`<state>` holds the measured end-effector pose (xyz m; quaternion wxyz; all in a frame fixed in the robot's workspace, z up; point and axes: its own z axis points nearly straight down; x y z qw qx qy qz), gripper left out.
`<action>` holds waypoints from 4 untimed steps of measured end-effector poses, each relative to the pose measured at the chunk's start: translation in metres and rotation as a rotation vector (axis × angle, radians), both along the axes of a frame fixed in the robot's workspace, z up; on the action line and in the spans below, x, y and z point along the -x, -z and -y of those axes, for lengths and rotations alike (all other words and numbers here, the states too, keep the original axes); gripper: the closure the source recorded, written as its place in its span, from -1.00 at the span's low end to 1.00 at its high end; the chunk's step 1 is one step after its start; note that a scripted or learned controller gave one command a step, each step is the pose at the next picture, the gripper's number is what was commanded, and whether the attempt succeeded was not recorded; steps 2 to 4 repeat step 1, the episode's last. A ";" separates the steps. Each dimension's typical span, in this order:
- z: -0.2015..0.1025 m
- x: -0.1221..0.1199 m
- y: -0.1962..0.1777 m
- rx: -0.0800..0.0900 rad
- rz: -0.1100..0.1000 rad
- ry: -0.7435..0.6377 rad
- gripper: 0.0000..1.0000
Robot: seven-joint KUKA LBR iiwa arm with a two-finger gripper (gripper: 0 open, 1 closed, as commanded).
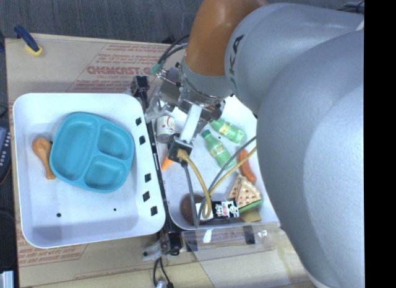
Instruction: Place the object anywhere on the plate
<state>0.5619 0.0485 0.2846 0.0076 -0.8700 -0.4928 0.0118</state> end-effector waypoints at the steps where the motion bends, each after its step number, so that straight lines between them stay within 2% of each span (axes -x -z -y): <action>1: 0.000 0.000 0.000 0.000 0.000 0.000 -1.00; 4: 0.000 0.000 0.000 0.000 0.000 0.000 -1.00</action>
